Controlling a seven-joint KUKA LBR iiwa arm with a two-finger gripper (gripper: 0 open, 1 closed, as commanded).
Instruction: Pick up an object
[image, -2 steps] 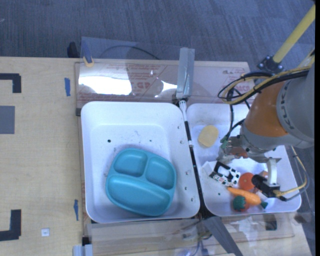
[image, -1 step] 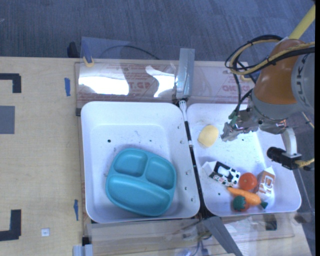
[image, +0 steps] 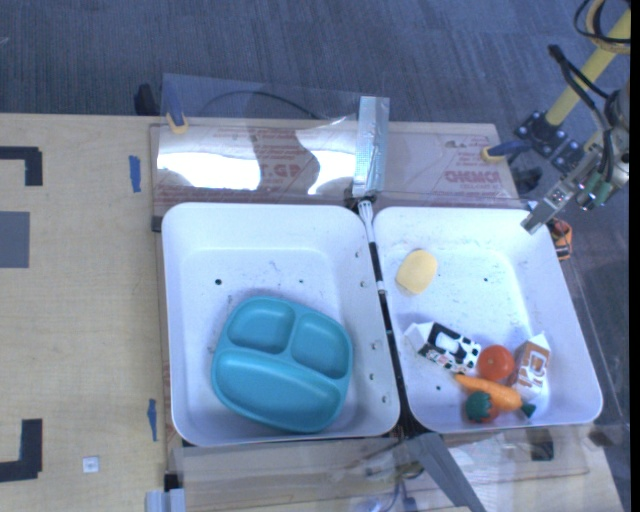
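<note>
Objects, among them a yellow piece and a carrot, all lie in the right bin; gripper off its upper-right corner, finger state untellable; nothing picked yet.

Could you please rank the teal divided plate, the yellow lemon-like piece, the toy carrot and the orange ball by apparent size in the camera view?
1. teal divided plate, by far largest
2. toy carrot
3. yellow lemon-like piece
4. orange ball

The middle two look close, so that order is unsure.
</note>
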